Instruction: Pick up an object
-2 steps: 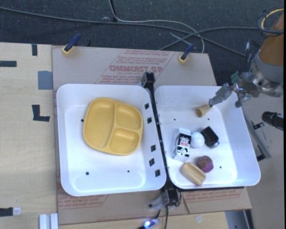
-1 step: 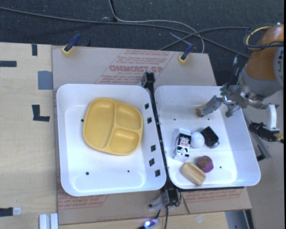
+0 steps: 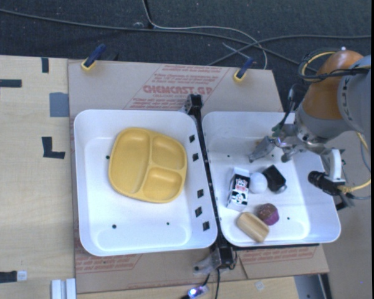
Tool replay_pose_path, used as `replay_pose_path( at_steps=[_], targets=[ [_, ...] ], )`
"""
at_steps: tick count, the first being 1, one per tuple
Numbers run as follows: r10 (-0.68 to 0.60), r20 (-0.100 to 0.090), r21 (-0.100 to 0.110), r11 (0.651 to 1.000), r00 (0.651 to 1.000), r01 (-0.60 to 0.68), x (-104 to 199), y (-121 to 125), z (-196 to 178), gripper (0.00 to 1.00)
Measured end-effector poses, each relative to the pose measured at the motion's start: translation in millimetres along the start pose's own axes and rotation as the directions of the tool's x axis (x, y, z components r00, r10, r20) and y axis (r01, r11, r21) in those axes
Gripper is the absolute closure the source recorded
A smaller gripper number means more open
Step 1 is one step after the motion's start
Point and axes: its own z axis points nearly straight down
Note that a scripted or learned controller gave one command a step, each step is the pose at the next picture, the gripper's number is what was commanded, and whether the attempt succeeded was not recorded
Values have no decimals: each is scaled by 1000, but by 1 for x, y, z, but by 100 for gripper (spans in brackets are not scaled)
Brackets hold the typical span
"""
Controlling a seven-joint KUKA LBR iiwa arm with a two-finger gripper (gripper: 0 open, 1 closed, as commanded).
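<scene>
Approach step: nothing is lifted yet.
Left bin holds the yellow plate; at the right bin's six o'clock your objects cluster around the white ball, with the gripper spread wide and empty at their one o'clock. Next, you descend.

Yellow divided plate, left bin

Bare floor along right bin back; small objects clustered toward front.
</scene>
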Motion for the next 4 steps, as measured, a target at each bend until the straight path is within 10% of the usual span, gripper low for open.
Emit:
replay_pose_path(
  at_steps=[1, 2, 4],
  targets=[
    [0, 3, -7, 1000, 1000, 0, 0, 0, 45, 0],
    [-1, 4, -11, 1000, 1000, 1, 0, 2, 31, 100],
    [0, 1, -11, 1000, 1000, 0, -6, 16, -66, 100]
  ],
)
